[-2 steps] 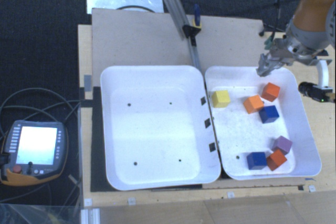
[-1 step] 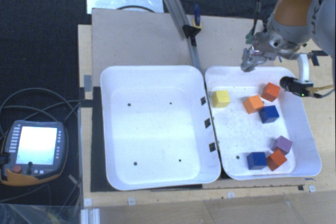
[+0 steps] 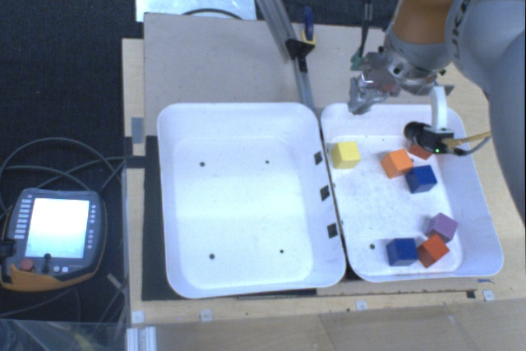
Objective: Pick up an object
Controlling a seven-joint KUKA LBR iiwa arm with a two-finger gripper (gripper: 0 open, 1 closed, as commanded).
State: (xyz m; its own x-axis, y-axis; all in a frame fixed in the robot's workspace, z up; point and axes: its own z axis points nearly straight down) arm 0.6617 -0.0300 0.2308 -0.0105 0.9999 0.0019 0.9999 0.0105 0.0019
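From where I stand the grey arm (image 3: 485, 29) reaches in from 3 o'clock, its orange band lit above the wrist; the gripper (image 3: 362, 101) hangs over the far rim of the right bin (image 3: 370, 210), at about 11 o'clock of that bin; whether it is parted or closed I cannot tell, and I see nothing caught in it.

The things to be picked all lie on the floor of the right bin. The yellow cube (image 3: 345, 154) sits at 10 o'clock, close to the wall shared with the left bin (image 3: 238, 201), and lies at 6 o'clock from the gripper, near it but apart; the orange cube (image 3: 397, 163) sits toward 12 o'clock; the upper blue cube (image 3: 421, 178) lies just beside it, at the orange one's 4 o'clock, and whether they touch I cannot tell.

Down at the near end, the purple cube (image 3: 443, 225) sits at 4 o'clock; the red-orange cube (image 3: 433, 249) is just below it, seemingly touching; the lower blue cube (image 3: 402, 251) sits at 6 o'clock, against the red-orange one's left side.

A grey board (image 3: 205, 53) lies behind both bins at 12 o'clock; a teach pendant (image 3: 53, 236) with a bright screen rests off the bench at 9 o'clock, cables looping around it.
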